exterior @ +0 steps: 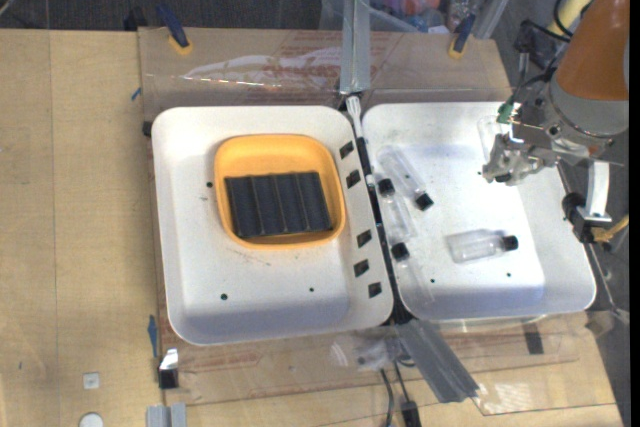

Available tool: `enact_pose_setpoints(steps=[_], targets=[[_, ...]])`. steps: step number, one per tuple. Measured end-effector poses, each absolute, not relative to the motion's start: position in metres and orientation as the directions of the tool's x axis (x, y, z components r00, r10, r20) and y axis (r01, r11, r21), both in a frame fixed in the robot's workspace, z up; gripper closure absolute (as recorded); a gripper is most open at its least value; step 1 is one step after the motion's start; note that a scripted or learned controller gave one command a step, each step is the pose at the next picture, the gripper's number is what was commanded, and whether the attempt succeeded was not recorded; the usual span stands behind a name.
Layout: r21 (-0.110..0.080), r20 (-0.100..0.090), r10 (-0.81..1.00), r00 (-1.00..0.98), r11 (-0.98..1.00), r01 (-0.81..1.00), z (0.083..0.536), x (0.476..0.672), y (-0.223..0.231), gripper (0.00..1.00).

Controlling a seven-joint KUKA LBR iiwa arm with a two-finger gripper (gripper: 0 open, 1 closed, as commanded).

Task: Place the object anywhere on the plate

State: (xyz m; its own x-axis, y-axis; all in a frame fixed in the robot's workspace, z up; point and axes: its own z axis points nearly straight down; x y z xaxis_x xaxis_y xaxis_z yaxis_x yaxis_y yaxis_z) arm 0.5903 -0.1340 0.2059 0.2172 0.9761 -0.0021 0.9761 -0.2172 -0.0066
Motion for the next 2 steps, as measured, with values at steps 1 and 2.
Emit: enact_pose_setpoints(steps=[1,2], targets=[[-0.003,-0.002,0.998,0.064,-0.064,0.998,0.209,0.613,-0.122,1.00],[-0.001,-0.001,0.988,-0.154,0.154,0.988,0.212,0.638,-0.108,1.00]])
